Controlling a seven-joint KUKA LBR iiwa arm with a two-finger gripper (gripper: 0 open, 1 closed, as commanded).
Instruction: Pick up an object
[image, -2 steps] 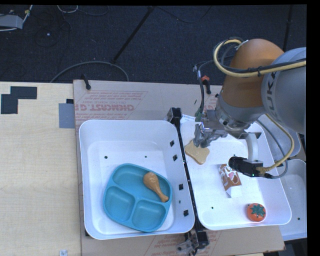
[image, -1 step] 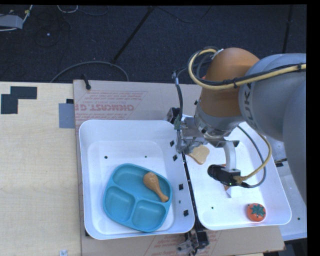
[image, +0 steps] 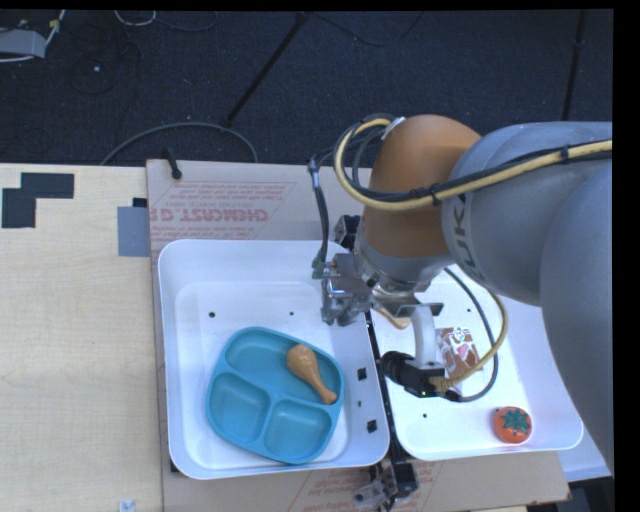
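Note:
A blue divided plate (image: 255, 410) lies in the left bin (image: 190, 300), and a tan toy drumstick (image: 313, 372) rests on its upper right compartment. My gripper (image: 338, 305) hangs over the right side of the left bin, just above and to the right of the drumstick and apart from it. Nothing shows held in it. In the right bin (image: 545, 435) an orange-red tomato-like toy (image: 512, 424) sits near the front right corner. A small red and white packet (image: 461, 350) lies beside the wrist, partly hidden by it.
The big grey arm with its orange band (image: 420, 180) covers most of the right bin's back half. A ridge (image: 378, 400) divides the two bins. Cardboard (image: 230, 210) lies under the bins, with pale bench to the left.

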